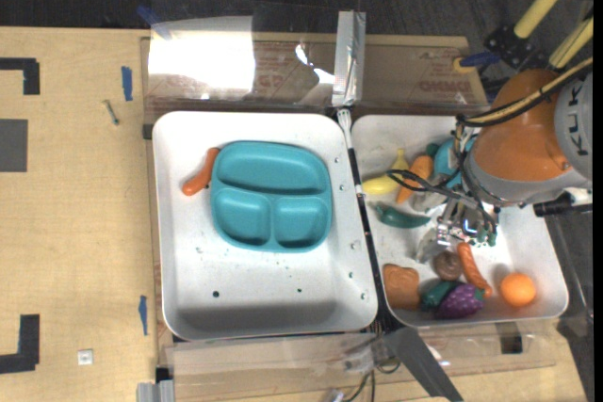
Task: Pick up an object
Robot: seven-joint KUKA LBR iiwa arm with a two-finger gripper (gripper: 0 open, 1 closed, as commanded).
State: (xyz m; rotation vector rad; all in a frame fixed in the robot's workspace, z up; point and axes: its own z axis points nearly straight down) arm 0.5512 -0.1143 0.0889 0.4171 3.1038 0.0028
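Here, pincer [459, 235] lowered into the right bin [542, 231] from the right, wrist with orange band [516, 141] above and behind it. State of the pincer not determinable: tip lost among cables and toys, no item visibly caught in it.

Nearest candidates for the pick, all in the right bin:
- Orange carrot-like piece [474, 268], just below and slightly right of the pincer; long axis slanted, upper end toward the pincer, lower end away to the right. Contact with the pincer uncertain.
- Brown rounded piece [448, 265], just below the pincer, touching or nearly touching the carrot-like piece.
- Purple grape cluster [462, 300], further below, beside a small teal piece [433, 295].
- Orange ball [517, 289], below and to the right, apart from the pile.
- Brown-orange lump [401, 285], below and to the left, near the bin wall.
- Dark green pod [400, 217], left of the pincer, long axis roughly across the bin.
- Yellow piece [380, 186] and banana [401, 161], up and to the left.

Well to the left, in the left bin [188, 287]: teal divided plate [271, 195] with an orange piece [198, 172] at its far edge.

Judgement: likeliest target directly beneath the pincer, so mainly a descent; grip best placed across the slanted axis of the carrot-like piece. Risk: crowding by neighbouring toys.
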